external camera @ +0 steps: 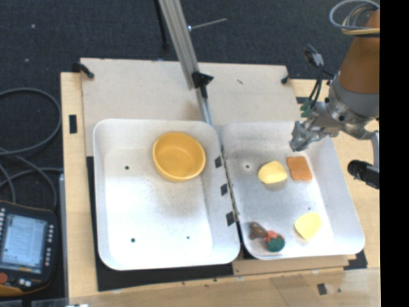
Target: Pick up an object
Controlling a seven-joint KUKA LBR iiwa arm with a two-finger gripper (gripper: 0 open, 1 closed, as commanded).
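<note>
My gripper (298,142) hangs over the back of the right bin (339,190), just above an orange-brown block (299,169). Nothing shows between its fingers. A pale yellow rounded lump (273,173) lies left of the block. Near the front of that bin a yellow wedge (307,226) rests, with a small brown piece (257,230) and a green and red toy (274,242) to its left. A yellow bowl (179,156) stands upright at the back of the left bin (115,235).
A slanted metal pole (182,40) rises from behind the seam between the bins. Cables and a teach pendant (22,242) lie off the bench at the left.
</note>
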